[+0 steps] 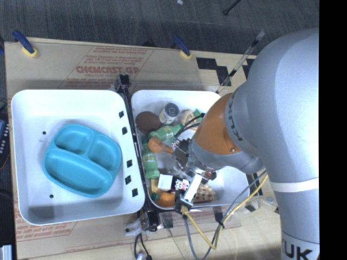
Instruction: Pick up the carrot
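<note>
The carrot [158, 145], orange and stubby, lies in the left half of the right bin [233, 186] among other play food, partly under a green piece. My gripper [181, 173] hangs low over the pile just right of and below the carrot, with the orange wrist band [217, 131] above it. The gripper's body and cables hide its tips, and whether it touches the carrot cannot be told.
Around the carrot lie a brown round item [146, 121], a small can [170, 111], green pieces [150, 164] and an orange item [167, 199] near the bin's front wall. The left bin [32, 107] holds a blue divided plate [82, 159]. Blue clamps sit on the bench's back edge.
</note>
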Controlling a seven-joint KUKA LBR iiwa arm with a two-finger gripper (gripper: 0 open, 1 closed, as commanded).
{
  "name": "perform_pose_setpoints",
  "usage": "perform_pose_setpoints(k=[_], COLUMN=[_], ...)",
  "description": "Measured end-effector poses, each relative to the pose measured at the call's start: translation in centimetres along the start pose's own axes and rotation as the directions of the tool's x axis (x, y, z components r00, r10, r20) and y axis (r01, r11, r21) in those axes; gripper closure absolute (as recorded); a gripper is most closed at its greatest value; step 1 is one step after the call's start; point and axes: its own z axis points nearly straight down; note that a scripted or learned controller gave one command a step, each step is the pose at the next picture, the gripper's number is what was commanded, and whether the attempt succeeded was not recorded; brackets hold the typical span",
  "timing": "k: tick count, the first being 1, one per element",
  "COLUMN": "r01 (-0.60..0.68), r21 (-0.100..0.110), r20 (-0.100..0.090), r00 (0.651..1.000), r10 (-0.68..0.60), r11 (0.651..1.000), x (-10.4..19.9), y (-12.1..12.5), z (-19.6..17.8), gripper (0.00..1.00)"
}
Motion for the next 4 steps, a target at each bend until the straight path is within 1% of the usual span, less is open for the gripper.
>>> perform_pose_setpoints(k=[1,2,3,4], r01=[0.013,0.348,0.348,0.349], r21=[0.005,0.003,0.006,0.013], r20=[0.0,0.004,0.004,0.003], r00=[1.0,0.938,0.938,0.937], r10=[-0.013,-0.348,-0.348,-0.349], r11=[1.0,0.938,0.938,0.937], x=[0.1,-2.0,-2.0,4.1], y=[0.0,5.1,5.0,3.9], z=[-1.0,-14.0,-13.9,-8.4], gripper=[1.0,1.0,0.0,0.0])
